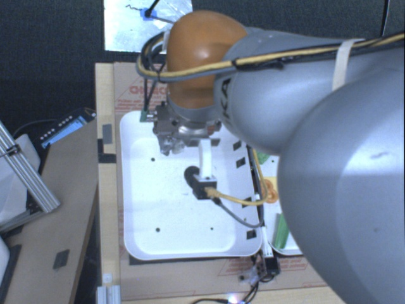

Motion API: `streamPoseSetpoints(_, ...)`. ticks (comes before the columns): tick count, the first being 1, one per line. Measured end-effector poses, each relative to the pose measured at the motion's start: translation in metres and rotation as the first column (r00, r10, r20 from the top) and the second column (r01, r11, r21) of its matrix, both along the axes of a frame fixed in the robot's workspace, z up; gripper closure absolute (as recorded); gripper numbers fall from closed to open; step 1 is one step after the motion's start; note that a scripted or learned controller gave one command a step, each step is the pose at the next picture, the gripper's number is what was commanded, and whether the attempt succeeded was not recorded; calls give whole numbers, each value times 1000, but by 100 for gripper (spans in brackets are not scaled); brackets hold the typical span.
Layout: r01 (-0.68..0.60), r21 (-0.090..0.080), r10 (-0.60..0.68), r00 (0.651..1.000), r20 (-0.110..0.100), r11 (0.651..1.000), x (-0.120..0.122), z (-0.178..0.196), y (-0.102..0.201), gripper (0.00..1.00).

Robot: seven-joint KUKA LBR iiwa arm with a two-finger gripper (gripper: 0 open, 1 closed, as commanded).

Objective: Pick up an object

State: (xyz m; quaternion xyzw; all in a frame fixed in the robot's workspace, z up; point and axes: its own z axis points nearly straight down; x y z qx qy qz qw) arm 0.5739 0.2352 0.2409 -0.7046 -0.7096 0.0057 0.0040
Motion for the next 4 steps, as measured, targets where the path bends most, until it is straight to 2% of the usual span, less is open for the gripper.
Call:
streamPoseSetpoints(1,6,-2,-6,1000,0,1000,-38,-107,-2,100)
streamPoseSetpoints(2,8,3,-8,1000,15,1000,-28,-85,-1,100)
streamPoseSetpoints(3,6,2,-6,1000,10,1000,-48,-160,-1,100)
streamPoseSetpoints(4,11,1,-11,1000,10,1000,-73,-140,-60,100)
